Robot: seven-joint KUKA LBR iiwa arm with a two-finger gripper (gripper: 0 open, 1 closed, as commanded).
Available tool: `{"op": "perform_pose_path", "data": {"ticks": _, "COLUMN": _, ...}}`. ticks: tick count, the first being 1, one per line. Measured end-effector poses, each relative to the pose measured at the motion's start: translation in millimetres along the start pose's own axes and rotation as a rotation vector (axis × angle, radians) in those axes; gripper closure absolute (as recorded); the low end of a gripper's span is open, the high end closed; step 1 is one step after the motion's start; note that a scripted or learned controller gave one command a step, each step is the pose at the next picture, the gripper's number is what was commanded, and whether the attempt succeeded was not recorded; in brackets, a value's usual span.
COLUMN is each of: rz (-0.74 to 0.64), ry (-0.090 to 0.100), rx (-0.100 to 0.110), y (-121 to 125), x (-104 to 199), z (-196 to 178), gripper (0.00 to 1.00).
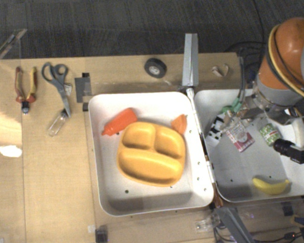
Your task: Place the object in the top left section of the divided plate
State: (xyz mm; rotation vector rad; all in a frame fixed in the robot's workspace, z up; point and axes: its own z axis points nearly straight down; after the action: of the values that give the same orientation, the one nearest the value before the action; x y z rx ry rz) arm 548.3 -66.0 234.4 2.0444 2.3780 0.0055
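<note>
Banana lies crosswise along right bin's near edge, toward me from my gripper; its grip I cannot tell.

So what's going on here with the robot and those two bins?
A robot arm reaches in over the right bin, which has a banana near its front edge and some small packets. Its tool hangs over the packets at the back. The left bin holds a yellow divided plate with an orange bottle beside it. Nothing sits in the plate's sections yet.
</note>
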Motion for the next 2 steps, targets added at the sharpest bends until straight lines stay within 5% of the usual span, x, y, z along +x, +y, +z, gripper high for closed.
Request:
{"op": "perform_pose_path", "data": {"ticks": 1, "rz": -0.023, "ry": 0.002, "rx": 0.0, "y": 0.3, "x": 86.6, "z": -21.0, "gripper": 1.0}}
{"op": "perform_pose_path", "data": {"ticks": 2, "rz": -0.109, "ry": 0.002, "rx": 0.003, "y": 70.3, "x": 167.4, "z": -12.6, "gripper": 1.0}}
